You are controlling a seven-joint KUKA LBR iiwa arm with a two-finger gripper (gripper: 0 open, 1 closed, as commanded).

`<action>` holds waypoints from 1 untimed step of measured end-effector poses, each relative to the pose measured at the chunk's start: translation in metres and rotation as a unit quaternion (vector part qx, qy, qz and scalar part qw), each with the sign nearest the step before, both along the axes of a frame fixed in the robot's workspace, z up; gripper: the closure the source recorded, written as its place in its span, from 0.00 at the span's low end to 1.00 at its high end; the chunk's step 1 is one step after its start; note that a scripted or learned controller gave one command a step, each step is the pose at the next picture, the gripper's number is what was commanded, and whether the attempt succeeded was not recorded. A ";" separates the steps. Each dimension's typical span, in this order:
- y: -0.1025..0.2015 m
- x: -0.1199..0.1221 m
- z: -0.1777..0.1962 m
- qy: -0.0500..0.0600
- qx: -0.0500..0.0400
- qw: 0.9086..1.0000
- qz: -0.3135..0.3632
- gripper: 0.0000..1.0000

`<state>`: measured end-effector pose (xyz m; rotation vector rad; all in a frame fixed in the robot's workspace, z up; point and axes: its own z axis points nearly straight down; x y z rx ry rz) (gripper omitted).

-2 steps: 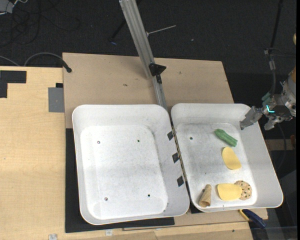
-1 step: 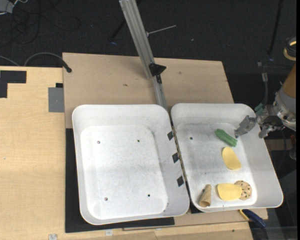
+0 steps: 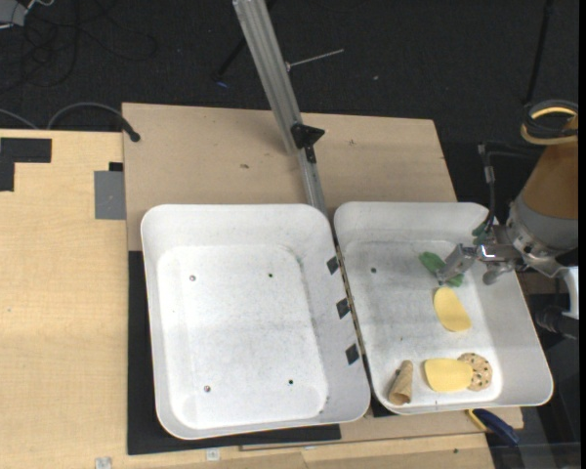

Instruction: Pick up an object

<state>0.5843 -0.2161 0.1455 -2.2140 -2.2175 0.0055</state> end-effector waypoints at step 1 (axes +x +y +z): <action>0.002 -0.001 -0.054 0.000 0.000 1.000 -0.001 0.00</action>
